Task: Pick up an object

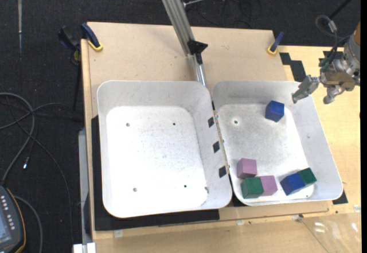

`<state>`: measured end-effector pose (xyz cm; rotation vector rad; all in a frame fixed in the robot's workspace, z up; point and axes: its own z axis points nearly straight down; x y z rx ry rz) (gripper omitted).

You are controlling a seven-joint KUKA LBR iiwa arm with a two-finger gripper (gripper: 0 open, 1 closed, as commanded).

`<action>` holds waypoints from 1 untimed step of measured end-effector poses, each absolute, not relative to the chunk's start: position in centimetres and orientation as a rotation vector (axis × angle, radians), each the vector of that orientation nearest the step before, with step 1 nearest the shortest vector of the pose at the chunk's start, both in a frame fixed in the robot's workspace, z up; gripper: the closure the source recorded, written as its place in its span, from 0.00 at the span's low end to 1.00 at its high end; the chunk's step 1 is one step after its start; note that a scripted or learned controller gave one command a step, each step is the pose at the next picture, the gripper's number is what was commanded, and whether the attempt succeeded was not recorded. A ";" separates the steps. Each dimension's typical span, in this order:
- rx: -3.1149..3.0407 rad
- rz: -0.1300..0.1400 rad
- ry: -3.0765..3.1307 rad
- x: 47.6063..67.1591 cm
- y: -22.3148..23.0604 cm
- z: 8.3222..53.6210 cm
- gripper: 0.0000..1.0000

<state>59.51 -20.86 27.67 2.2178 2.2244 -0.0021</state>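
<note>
My gripper (317, 93) hangs at the right edge of the view, over the upper right rim of the right bin (321, 137). Its two fingers are spread apart with nothing between them. A blue cube (274, 111) lies in the right bin's upper part, to the left of and a little below the gripper. Along the bin's lower edge lie a pink cube (247, 167), a green block (251, 187), another pink block (268, 185), a blue block (292, 182) and a small green block (308, 176).
The left bin (109, 148) sits beside the right one on the wooden bench. A slanted metal pole (175, 8) reaches down to the gap between the bins. Clamps sit at the bench's back corners (92, 37).
</note>
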 end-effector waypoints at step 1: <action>2.222 -0.006 2.228 63.0 -22.4 10.4 0.00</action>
